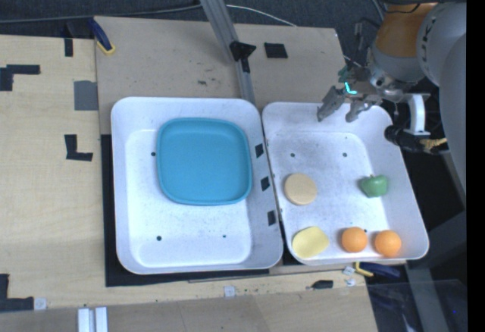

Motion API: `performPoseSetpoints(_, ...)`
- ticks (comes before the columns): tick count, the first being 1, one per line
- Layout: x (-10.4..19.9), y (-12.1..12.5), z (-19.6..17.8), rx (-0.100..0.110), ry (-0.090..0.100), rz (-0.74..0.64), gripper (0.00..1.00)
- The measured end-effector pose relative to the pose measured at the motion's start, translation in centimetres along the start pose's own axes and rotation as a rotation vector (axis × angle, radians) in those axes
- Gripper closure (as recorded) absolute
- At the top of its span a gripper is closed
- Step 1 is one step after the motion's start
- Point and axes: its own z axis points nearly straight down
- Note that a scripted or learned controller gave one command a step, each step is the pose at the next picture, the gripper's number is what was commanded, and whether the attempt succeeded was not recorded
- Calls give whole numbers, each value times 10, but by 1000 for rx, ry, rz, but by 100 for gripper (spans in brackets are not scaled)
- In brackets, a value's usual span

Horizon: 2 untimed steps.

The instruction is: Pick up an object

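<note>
A: Where does the claw [341, 109] sit, and what does it carry?

B: It hangs over the far rim of the right bin [402, 194], the arm [424, 20] behind it. Its 2 fingers [327, 108] stand spread apart, and nothing lies between them.

A: So nothing is picked yet. Which things can it take?

B: 5 small ones, all nearer the camera than the claw. A tan disc [301, 189] lies below it and a little left. A green piece [373, 186] lies below and a little right. Farther off, along the bin's near edge, sit a yellow piece [310, 242] and 2 orange balls [354, 239] [387, 242]. The left bin [136, 194] holds a blue plate [204, 160], well to the claw's left.

A: What could spoil the try from here?

B: Several things, as a judgement. The claw is well apart from every item, so a straight drop would probably close on bare bin floor. The tan disc looks flat and low, so the fingers may slide over it. The 2 orange balls sit close together near the bin wall; a finger might knock one away or strike the rim. The green piece looks rounded and could roll from an off-centre squeeze.
</note>
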Motion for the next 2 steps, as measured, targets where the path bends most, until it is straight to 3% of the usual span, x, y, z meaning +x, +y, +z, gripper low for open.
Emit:
performPoseSetpoints(1, 0, 0, 0, 0, 0, 0, 0)
performPoseSetpoints(2, 2, -1, 43, 4, 0, 0, 0)
